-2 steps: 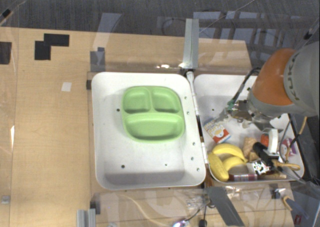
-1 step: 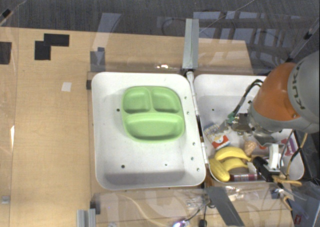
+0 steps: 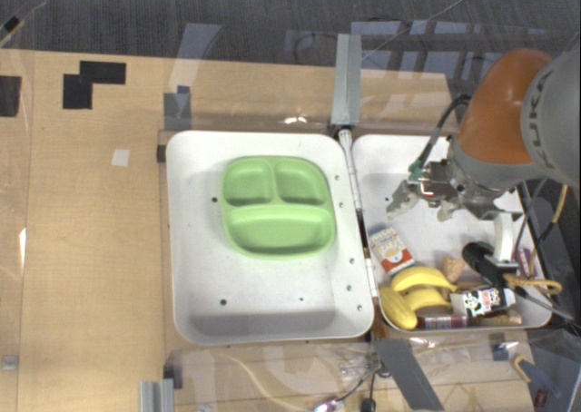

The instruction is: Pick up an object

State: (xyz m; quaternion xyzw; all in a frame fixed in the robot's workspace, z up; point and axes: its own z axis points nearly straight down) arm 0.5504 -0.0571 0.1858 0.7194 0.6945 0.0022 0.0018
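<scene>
Right of frame: shallow white plastic bin [image 3: 374, 158], items heaped lower right. Above its bare middle, two-finger metal gripper [image 3: 420, 195], fingers spread, grasping nothing. Best lowered squarely over curved yellow banana [image 3: 413, 292], clear of small white-and-red carton [image 3: 388, 249].

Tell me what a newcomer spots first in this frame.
Probably the light green divided plastic plate, lying alone in the middle of the left white bin. Next, the grey arm's orange band above the right white bin, with the two-finger gripper over its upper half. A yellow banana stands out in the clutter along that bin's near edge.
</scene>
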